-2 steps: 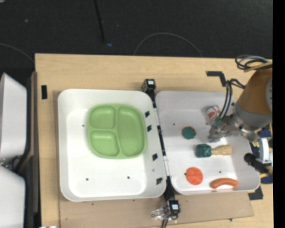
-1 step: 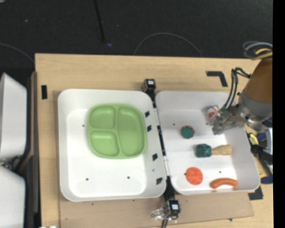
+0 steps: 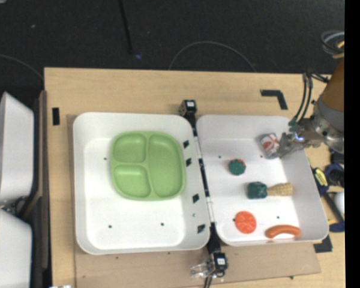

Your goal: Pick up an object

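While the arm (image 3: 330,101) reached in over the right bin (image 3: 306,179), the tool (image 3: 286,144) sat low at that bin's upper right, by the far corner. Tool state: could not tell, the tip too small and blurred.

Nearest thing to the tool was a small red-and-white can (image 3: 268,143), lying just beside it on the side toward the left bin (image 3: 90,221), possibly touching; contact not resolvable. Nothing was seen gripped. The can's long axis was not clear either.

Other candidates, all placed relative to the can: green ball (image 3: 237,167) near, below and a little toward the left bin; dark green lump (image 3: 257,190) with a tan cone (image 3: 281,189) touching it, farther below; orange disc (image 3: 246,222) and a sausage (image 3: 282,231) well apart, along the bin's near wall.

Judgement: the can was the likely target, as it lay closest. Any grasp would turn on a short shift toward the left bin from where the tool stood. The left bin carried a green divided plate (image 3: 148,165), not relevant.
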